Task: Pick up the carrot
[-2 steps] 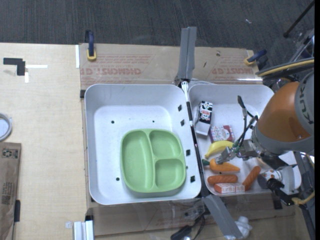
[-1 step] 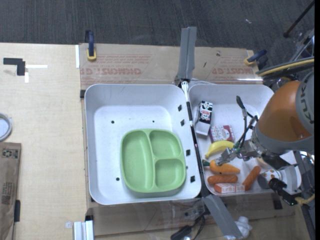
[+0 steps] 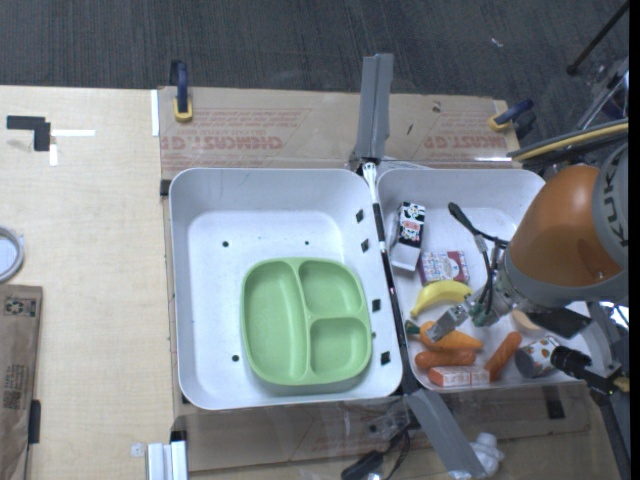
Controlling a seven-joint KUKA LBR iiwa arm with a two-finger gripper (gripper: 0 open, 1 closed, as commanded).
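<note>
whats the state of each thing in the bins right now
green divided plate: flat in the left bin, nothing on it
carrot: lying in the right bin, not lifted
second orange piece: lying slanted beside it
banana: lying above the carrot
milk carton: on its side near the divider
gripper: low over the carrot
</note>
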